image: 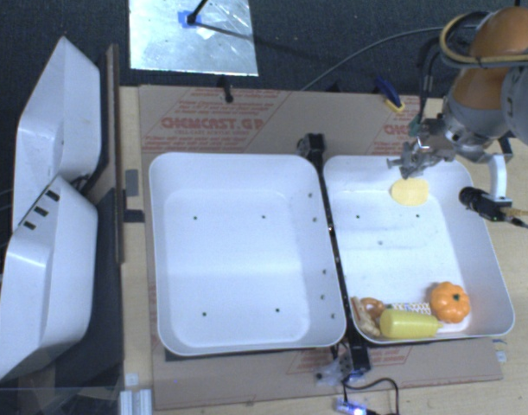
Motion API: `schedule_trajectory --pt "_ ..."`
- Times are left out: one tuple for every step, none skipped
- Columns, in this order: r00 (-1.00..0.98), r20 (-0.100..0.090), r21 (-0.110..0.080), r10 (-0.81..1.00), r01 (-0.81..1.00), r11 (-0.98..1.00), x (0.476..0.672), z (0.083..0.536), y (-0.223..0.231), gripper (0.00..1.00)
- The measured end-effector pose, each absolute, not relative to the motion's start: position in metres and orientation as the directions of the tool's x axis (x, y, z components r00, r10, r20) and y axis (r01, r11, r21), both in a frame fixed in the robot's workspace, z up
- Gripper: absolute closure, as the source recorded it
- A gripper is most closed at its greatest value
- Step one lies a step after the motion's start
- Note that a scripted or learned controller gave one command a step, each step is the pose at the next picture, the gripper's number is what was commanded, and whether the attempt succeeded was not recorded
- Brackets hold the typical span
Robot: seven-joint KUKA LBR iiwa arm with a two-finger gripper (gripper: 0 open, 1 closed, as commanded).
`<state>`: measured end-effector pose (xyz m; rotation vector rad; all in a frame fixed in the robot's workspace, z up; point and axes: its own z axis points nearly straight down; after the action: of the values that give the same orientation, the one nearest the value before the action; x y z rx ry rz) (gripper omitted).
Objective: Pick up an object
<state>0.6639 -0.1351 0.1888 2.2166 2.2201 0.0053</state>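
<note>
In the right bin (471, 258), a flat pale yellow disc (410, 193) lies near the far wall. My gripper (411, 164) hangs just above the disc's far edge, its fingers pointing down; whether anything sits between them is not visible. At the bin's near edge lie a small orange pumpkin (450, 302), a yellow-green cylinder (408, 323) and a brown pretzel-like piece (368, 308), close together.
The left bin (173, 232) sits beside the right one, with a black divider clamp (312, 143) between their far corners. Stacked white bins (47, 214) lean at the far left. A shiny metal sheet (192, 22) lies beyond the bench.
</note>
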Motion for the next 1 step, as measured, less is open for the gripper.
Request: schedule_trajectory --pt "-0.001 -0.001 0.005 1.000 1.000 0.001 0.6649 0.2392 -0.1352 1.00"
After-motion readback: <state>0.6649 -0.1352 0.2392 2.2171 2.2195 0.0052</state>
